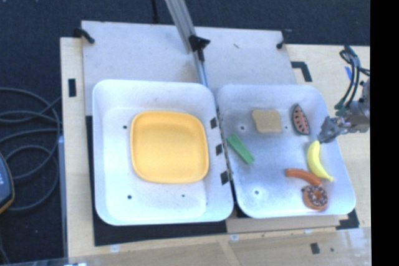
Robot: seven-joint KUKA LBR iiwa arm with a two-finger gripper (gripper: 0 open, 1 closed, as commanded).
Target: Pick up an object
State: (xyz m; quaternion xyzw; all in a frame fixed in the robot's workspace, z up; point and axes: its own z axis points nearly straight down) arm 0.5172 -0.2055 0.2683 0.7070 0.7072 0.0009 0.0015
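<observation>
Nothing lifted yet | yellow plate [169, 146] lies in left bin [106, 103] | banana [318, 161], bread slice [267, 121], green block [240, 149], sausage [303, 175] rest in right bin [262, 202] | pincer [328, 132] poised at right rim, just above banana, nothing seen held, opening cannot be told | grasp remains.

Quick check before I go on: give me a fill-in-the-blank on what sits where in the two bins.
1. The yellow plate lies in the ____ bin.
2. The watermelon slice lies beside the tan ____.
3. The gripper is at the right bin's ____ rim, above the banana.
4. The donut lies just below the ____.

Missing words: left; bread slice; right; sausage
</observation>
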